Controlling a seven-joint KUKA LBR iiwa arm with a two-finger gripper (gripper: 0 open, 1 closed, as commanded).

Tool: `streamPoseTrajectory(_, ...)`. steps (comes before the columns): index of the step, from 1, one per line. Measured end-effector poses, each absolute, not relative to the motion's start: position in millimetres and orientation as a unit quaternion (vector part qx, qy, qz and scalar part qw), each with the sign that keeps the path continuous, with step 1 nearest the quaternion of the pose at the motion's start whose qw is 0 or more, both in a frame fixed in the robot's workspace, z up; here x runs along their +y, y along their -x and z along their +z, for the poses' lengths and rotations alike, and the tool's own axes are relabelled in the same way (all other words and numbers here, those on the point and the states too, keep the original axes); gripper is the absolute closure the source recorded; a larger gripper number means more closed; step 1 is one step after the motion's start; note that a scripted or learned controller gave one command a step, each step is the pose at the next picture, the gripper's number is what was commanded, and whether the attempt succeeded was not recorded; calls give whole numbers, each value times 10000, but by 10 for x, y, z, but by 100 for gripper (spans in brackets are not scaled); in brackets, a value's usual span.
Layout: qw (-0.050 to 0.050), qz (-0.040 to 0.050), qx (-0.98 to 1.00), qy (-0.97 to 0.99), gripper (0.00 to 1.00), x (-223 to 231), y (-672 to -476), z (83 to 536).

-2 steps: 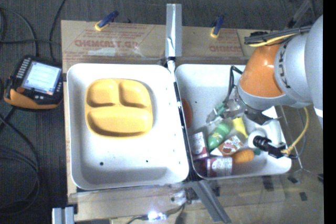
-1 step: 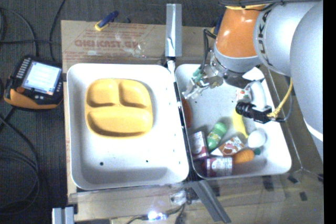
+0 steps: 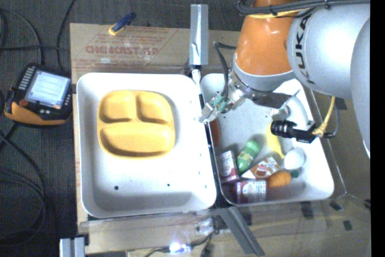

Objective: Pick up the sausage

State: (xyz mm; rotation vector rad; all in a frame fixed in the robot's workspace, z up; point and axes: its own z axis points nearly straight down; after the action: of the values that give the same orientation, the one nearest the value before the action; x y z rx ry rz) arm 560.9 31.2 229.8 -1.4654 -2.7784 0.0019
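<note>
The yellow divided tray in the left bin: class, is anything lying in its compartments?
Empty. All three compartments of the yellow tray show bare yellow surface; the food items lie in the right bin.

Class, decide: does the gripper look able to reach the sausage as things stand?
Probably yes. The sausage lies uncovered at the right bin's near wall, and the gripper hangs over the same bin's left rim. A can and an orange item crowd it, so grasping may be tight.

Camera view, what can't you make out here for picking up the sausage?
- The sausage: cannot be singled out in the small, blurred pile of items in the right bin.
- The tool: too small and blurred to read its state.
- The right bin's back part: hidden under the arm.
</note>
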Motion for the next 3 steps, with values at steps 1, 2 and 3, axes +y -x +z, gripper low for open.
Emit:
streamPoseTrajectory(1,19,13,-7910,6118,100,277,-4828,1893)
streamPoseTrajectory(2,8,15,-8233,5676,100,581,-5820,1900)
streamPoseTrajectory(3,2,30,-5860,8103,100,-372,-5425,1825)
